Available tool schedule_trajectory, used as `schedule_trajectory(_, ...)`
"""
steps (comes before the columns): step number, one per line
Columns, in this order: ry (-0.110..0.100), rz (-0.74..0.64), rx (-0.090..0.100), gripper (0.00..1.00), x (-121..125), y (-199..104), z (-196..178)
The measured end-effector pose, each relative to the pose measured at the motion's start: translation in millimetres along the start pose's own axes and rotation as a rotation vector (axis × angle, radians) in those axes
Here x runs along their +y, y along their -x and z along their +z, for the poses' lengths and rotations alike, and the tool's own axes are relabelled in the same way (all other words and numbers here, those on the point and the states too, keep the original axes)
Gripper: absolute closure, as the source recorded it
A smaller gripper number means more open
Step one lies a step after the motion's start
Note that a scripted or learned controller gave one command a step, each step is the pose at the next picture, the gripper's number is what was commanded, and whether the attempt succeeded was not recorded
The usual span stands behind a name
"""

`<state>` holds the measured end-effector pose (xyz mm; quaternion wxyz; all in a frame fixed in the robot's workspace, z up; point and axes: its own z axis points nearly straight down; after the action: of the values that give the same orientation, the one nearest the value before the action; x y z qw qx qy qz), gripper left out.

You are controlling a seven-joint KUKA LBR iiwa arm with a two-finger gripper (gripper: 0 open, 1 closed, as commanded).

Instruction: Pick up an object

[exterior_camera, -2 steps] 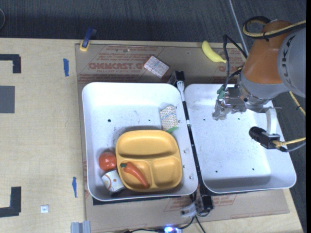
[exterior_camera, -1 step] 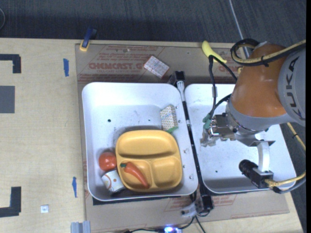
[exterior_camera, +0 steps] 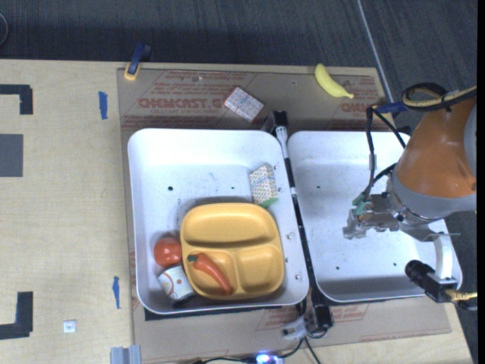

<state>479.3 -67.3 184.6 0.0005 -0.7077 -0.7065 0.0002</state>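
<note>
The left bin (exterior_camera: 151, 158) holds a yellow divided tray (exterior_camera: 239, 237) with an orange carrot-like toy (exterior_camera: 210, 272) lying in one compartment. A red tomato-like ball (exterior_camera: 167, 251) and a small white-and-orange can (exterior_camera: 175, 283) sit against the tray's left side. A small patterned packet (exterior_camera: 263, 183) lies behind the tray. My gripper (exterior_camera: 367, 220) hangs low over the right bin (exterior_camera: 333, 165), right of its middle, under the orange wrist band (exterior_camera: 439, 158). Nothing shows between its fingers.
Behind the bins, on the cardboard sheet, lie a yellow banana (exterior_camera: 332, 82) and a small checkered packet (exterior_camera: 243, 104). A blue clamp (exterior_camera: 136, 59) sits at the cardboard's back left corner. Black cables (exterior_camera: 379, 142) loop from the arm over the right bin's back edge.
</note>
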Motion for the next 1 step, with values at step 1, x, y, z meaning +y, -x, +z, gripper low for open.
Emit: schedule_trajectory(1,0.002,-0.002,-0.001,1.0,93.1,49.5,52.1)
